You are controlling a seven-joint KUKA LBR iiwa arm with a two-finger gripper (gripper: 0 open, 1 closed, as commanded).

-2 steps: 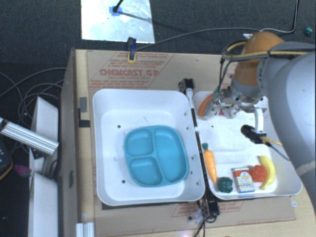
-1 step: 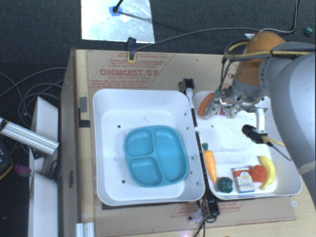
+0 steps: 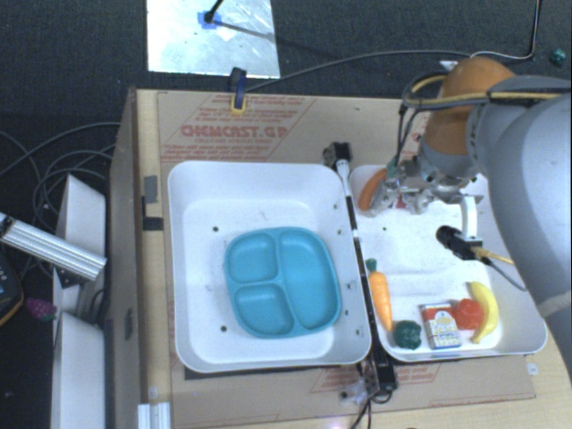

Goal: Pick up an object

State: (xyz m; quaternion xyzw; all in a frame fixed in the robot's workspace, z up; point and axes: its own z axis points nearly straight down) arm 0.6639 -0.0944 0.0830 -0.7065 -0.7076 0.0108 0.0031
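Step in hand: reaching down into the far end of the right bin (image 3: 536,333), judged to be closing in on something to lift; nothing seen lifted yet.
Arm: grey arm (image 3: 527,150) with orange band, coming in from the right, wrist bent down over the far left corner of that bin.
Gripper: gripper (image 3: 407,197) low over the bin floor at that corner; cannot tell whether open or closed, too blurred and crowded by the wrist.
Nearest thing: orange sausage-like piece (image 3: 370,189) lying tilted against the far left corner, just beside the gripper on its left, perhaps touching; not seen between anything.
Other candidates: carrot (image 3: 381,298) by the divider, well apart from the gripper; dark green lump (image 3: 407,333), small box (image 3: 440,326), red fruit (image 3: 467,313) and banana (image 3: 485,309) clustered at the near end.
Left bin: blue divided plate (image 3: 281,281) lying flat in the left bin (image 3: 192,204).
Next move calls for: centring over the orange piece, closing on it, then a straight lift clear of the bin wall.
Risk: piece hugging the corner, little room on the wall side.
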